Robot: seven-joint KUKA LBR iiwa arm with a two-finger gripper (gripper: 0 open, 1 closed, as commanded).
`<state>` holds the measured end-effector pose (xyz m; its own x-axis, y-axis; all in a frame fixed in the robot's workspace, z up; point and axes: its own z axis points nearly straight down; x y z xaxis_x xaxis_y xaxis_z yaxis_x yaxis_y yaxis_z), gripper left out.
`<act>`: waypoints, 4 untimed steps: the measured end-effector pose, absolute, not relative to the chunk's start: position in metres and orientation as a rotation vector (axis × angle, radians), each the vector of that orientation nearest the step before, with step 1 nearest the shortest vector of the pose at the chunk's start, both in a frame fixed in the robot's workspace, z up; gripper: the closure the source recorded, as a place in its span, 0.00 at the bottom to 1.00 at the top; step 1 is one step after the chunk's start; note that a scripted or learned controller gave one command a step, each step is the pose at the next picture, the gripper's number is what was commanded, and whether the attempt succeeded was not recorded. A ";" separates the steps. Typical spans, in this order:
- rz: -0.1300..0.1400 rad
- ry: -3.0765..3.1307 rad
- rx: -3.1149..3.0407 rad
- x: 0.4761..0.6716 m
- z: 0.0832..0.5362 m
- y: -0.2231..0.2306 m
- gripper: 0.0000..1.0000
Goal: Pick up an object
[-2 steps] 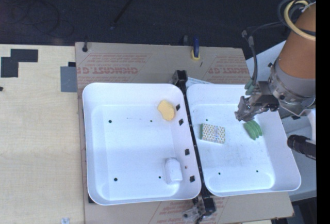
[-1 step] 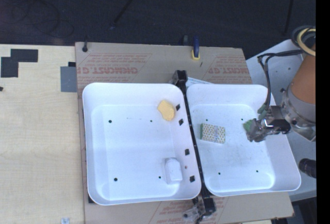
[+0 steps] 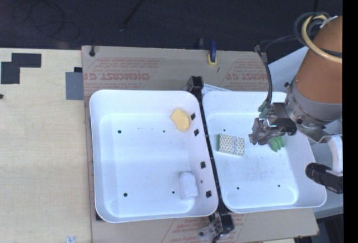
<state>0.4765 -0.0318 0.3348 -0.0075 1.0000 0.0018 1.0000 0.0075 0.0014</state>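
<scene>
Jaws of the gripper (image 3: 262,136) hung low in the right bin (image 3: 263,202), whether spread or closed I could not tell, with a green object (image 3: 276,144) just beside them and a patterned packet (image 3: 231,145) near their other side.

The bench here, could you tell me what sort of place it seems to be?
Probably a robot lab's grasping test bench: two white bins side by side on cardboard, an arm reaching in, cables on the dark floor behind.

The gripper (image 3: 262,134) partly hides a green object (image 3: 276,143).
</scene>
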 end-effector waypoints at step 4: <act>0.016 -2.212 -2.220 0.483 0.320 -0.040 1.00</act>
